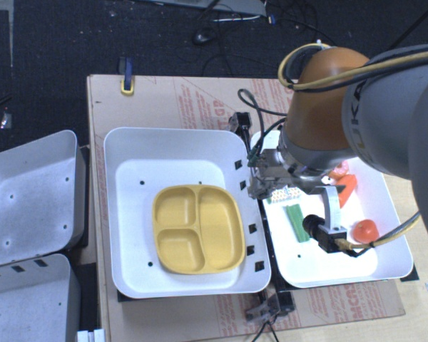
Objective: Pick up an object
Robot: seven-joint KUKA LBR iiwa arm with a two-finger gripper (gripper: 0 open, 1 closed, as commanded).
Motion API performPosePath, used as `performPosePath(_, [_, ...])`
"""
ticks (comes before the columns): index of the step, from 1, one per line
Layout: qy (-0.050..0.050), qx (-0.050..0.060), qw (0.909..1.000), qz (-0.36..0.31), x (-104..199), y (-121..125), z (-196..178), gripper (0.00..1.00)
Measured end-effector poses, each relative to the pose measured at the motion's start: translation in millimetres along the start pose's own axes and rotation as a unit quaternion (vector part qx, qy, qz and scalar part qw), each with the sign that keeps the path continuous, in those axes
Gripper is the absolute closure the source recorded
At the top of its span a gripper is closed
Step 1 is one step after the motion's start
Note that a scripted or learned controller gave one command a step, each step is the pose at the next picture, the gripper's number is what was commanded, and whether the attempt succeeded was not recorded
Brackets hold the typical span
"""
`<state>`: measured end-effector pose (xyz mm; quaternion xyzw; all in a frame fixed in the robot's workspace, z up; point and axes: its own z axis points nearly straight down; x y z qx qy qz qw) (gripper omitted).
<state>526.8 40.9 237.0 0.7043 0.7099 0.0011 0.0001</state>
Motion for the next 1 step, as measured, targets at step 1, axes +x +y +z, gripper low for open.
performPosePath(1, [0.000, 0.000, 1.0000, 0.000, 41.0, 17.6, -0.4, 1.00])
